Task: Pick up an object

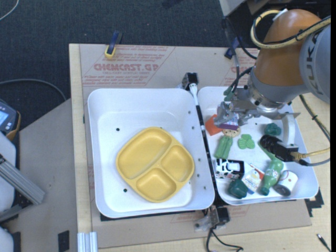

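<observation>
My gripper (228,115) hangs over the upper left part of the right bin (310,185), under the grey wrist and orange band. A small purple and white thing (230,125) lies right at its tip; whether it is gripped is not visible. An orange piece (211,126) lies just left of it. Below them are a green cylinder (223,147) and a pale green lump (245,142).
The left bin (100,109) holds a yellow divided plate (155,164). Lower in the right bin lie a black and white item (229,167), a dark teal cup (237,188), a green bottle (271,175), a grey-white cylinder (287,182) and a dark green thing (272,129).
</observation>
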Robot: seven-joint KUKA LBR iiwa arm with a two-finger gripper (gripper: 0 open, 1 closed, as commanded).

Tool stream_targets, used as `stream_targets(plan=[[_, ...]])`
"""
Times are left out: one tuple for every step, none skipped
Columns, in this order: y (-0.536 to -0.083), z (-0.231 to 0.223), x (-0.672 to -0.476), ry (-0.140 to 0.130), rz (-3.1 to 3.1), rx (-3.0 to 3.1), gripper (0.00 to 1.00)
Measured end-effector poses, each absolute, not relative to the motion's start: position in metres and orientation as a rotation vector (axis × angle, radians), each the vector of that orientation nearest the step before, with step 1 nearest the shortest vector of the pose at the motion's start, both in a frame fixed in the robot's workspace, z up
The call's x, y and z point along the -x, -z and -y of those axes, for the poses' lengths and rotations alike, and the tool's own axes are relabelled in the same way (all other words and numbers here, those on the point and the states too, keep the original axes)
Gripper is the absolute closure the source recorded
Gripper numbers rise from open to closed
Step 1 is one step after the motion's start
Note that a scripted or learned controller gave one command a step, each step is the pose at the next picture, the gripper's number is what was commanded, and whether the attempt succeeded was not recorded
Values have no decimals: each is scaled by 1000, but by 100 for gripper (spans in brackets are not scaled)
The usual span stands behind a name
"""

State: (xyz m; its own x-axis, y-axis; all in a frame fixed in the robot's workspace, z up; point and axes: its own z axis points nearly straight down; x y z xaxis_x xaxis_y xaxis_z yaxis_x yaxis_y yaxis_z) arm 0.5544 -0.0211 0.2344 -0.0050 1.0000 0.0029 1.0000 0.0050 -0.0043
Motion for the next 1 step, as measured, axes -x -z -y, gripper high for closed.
stream_targets(plan=[[-233, 20, -547, -3, 2219, 2219, 100]])
